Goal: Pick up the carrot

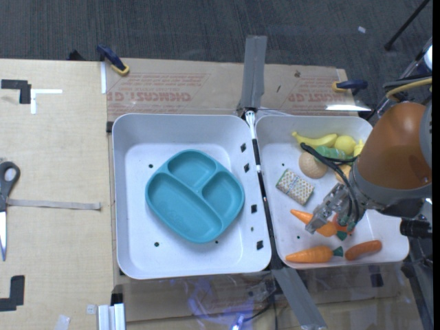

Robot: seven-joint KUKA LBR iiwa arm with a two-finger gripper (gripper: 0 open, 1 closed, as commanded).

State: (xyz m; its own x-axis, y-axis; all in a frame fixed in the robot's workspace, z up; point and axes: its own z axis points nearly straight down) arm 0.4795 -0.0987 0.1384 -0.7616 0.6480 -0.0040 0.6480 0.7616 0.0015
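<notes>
A small carrot (pixel 302 217) lies in the right bin (pixel 275 184), its pointed tip facing left and its thick end under my gripper (pixel 332 223). The gripper is low over that thick end, with orange showing just beneath it. A second, larger carrot (pixel 309 255) with a green stem lies along the bin's front wall, clear of the gripper. The grey arm with its orange band (pixel 395 150) reaches in from the right and hides part of the bin.
The right bin also holds a yellow banana (pixel 317 141), a lemon (pixel 346 145), a beige round item (pixel 313 165), a speckled block (pixel 295 185) and an orange-red sausage shape (pixel 363 249). A blue divided plate (pixel 195 195) sits in the left bin (pixel 127 205).
</notes>
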